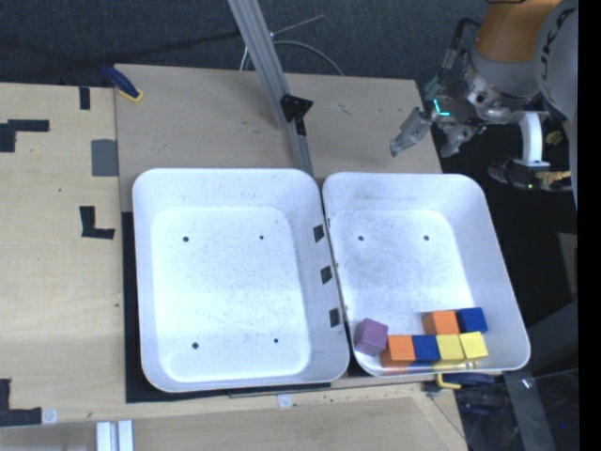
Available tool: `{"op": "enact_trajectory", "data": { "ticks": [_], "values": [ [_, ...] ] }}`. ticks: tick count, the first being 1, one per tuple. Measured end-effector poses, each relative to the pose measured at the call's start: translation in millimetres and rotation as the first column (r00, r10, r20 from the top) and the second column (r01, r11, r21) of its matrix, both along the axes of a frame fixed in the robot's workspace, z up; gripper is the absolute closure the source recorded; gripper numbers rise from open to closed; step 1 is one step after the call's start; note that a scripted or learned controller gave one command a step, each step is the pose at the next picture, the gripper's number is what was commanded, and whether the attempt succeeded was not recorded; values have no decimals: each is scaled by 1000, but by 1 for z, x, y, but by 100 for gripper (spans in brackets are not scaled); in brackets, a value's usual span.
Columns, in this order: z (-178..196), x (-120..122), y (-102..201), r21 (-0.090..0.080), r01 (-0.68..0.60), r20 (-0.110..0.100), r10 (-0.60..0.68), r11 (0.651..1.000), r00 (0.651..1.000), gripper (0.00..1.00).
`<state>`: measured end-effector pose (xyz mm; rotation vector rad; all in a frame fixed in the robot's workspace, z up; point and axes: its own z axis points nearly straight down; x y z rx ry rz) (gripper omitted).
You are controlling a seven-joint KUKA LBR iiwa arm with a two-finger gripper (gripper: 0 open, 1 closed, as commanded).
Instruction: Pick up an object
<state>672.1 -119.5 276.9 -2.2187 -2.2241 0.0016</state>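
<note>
The hand (434, 137) is hovering open and holding nothing beyond the right bin (488, 242), far from the blocks (432, 338).

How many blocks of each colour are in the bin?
Purple block: 1
Orange blocks: 2
Blue blocks: 2
Yellow blocks: 2
Total: 7, all in the near corner of the right bin.
</note>
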Motion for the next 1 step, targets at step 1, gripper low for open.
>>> {"op": "enact_trajectory", "data": {
  "ticks": [1],
  "values": [
    [-92,7,16,1,1,-9,-1,1000,1000,0]
  ]
}}
